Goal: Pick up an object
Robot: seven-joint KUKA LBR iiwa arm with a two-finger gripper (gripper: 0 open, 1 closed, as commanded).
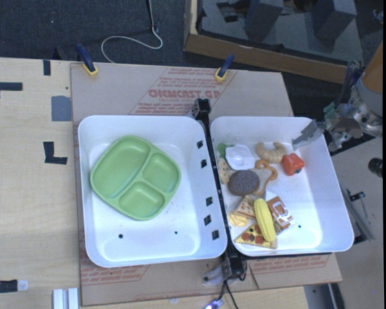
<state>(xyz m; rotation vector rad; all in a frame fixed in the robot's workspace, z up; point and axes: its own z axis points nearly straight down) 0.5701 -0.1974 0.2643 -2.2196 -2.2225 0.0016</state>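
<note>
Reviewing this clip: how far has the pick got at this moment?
Nothing looks picked yet. The toy food, including the red tomato-like piece, the yellow corn cob and the dark brown round patty, all lies in the right white bin. The green divided plate sits alone in the left white bin. The claw is at the right bin's far corner, above the tomato. Descending, gripping and lifting remain.

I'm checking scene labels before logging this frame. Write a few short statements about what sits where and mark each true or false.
1. The green plate lies in the left bin. True.
2. The corn cob lies in the left bin. False: it lies in the right bin.
3. The gripper is over the right bin's far right rim. True.
4. The tomato sits on the green plate. False: it sits in the right bin.
</note>
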